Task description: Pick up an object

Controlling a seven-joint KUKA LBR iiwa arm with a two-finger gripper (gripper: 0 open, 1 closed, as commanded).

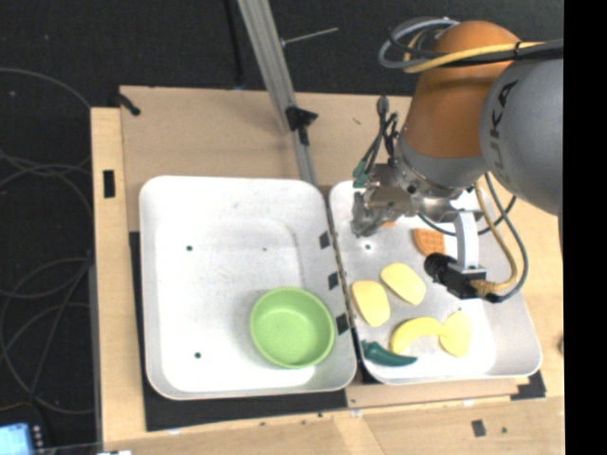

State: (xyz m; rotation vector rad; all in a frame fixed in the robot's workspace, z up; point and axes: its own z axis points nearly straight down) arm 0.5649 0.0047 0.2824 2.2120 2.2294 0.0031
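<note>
The jaws (365, 218) hang low over the upper left corner of the right bin (517, 349), close to the wall it shares with the left bin (180, 207). The metal fingers point down toward the bin floor; whether they stand wide or narrow cannot be told from this slant, and nothing is seen between them. Above them sits the grey wrist, and above that the orange band (455, 74) of the arm (531, 131), which enters from the right. Cables (417, 45) loop over the band, and a black fitting (450, 273) with a yellow hose hangs off the wrist on the right, above the bin.

The right bin holds the loose things. An orange piece (429, 242) lies just right of the jaws, partly under the arm's hardware. Below the jaws lie two pale yellow pieces: one (403, 282) near the bin's middle, another (371, 302) beside the shared wall. Nearer the front edge lie a curved yellow piece (414, 333) and a smaller yellow piece (456, 334), touching or nearly so. A dark green piece (387, 354) lies at the front left corner.

In the left bin a green bowl (292, 326) stands upright near the front right corner.

Both bins rest on the counter (190, 131). A metal pole (270, 64) slants up from behind the bins.
</note>
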